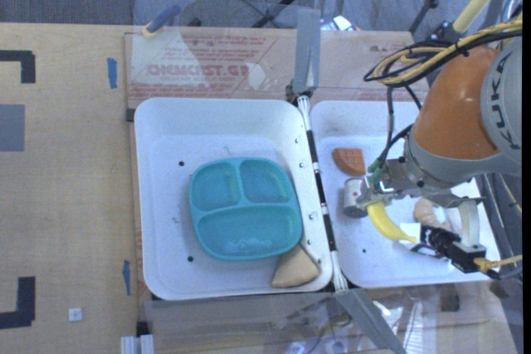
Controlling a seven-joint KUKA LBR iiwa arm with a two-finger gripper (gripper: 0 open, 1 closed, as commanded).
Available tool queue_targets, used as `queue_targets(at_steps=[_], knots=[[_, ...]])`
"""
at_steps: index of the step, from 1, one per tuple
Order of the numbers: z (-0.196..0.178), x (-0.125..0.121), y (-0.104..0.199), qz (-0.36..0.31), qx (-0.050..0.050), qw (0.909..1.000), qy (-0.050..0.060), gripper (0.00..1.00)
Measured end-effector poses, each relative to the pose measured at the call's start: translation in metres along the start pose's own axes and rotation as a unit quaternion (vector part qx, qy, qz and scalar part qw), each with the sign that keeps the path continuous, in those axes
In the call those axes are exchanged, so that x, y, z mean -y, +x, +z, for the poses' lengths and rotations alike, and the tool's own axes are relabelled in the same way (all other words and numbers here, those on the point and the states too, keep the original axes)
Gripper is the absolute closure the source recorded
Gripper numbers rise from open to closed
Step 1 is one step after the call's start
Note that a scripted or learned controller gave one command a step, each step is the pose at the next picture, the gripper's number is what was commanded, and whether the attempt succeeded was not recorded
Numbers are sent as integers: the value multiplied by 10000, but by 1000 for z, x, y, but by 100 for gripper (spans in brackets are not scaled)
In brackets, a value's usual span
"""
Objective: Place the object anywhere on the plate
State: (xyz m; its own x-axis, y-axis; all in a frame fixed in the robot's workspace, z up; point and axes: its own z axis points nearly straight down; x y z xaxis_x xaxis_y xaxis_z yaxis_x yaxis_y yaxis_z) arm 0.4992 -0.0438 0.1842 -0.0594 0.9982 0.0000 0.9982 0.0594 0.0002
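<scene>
Nearest the camera, a tan wedge [294,270] lies in the left bin [158,178] just beside the near right corner of the teal plate [246,207], whose three compartments hold nothing, while in the right bin [365,261] a yellow banana [387,224] lies under the arm [456,124]. The hand [362,196] hangs low over the right bin, touching or just above the banana's upper end; whether it is spread or pressed together cannot be told. Farther back, an orange-brown piece [349,160] rests alone near the divider.

Teal plate [246,208], yellow banana [387,224]
</scene>
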Motion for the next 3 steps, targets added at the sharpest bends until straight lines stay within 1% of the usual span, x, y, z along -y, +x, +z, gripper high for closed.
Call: queue_targets(at_steps=[1, 2, 3], knots=[[0, -84, 56, -638, 3, 9980, -1, 100], [-47, -58, 119, -2997, 1, 9540, -9, 100], [-47, -58, 119, -2998, 1, 9540, -10, 0]])
